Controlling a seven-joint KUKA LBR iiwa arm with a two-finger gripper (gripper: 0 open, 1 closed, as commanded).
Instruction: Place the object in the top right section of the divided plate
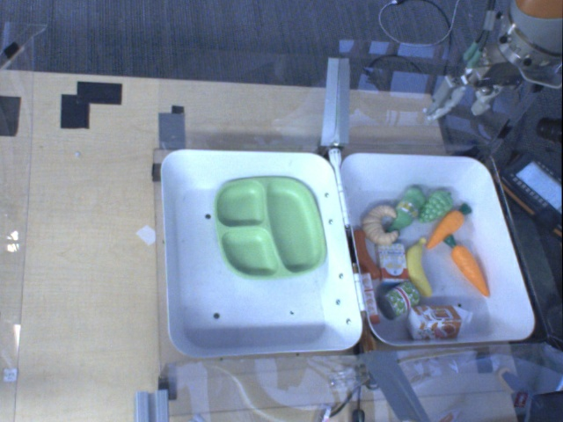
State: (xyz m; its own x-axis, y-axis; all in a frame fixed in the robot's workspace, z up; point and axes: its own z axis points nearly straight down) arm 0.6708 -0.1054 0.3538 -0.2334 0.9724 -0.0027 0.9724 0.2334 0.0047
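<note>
While the bench (pixel 79 236) of pale wood spreads across most of the view, two shallow white bins sit on it side by side, their inner walls nearly touching at the middle. Largest of the things on it, the left bin (pixel 189 315) holds a green divided plate (pixel 268 227), which lies a little above the bin's centre with all three sections bare: two smaller ones on the left, one above the other, and one long one on the right. Beside it, the right bin (pixel 506 306) holds a cluster of toy food in its middle and lower part. At the upper right corner of the view the arm (pixel 537 11) reaches in, its orange band at the very edge, well above and behind the right bin. Its gripper (pixel 459 92) hangs over the bench just beyond that bin's far rim, with its two pale fingers (pixel 440 102) spread apart and nothing between them. Among the toys, two carrots lie near the right side: carrot one (pixel 445 227) tilted up toward a green bunch (pixel 435 206), carrot two (pixel 470 268) just below it. A banana (pixel 419 269) lies between the carrots and a small packet (pixel 391 258). A curled shrimp-like toy (pixel 380 221) sits at the cluster's upper left, touching a green figure (pixel 406 209). Lower down, a can (pixel 401 299) lies beside a carton (pixel 435 322).
</note>
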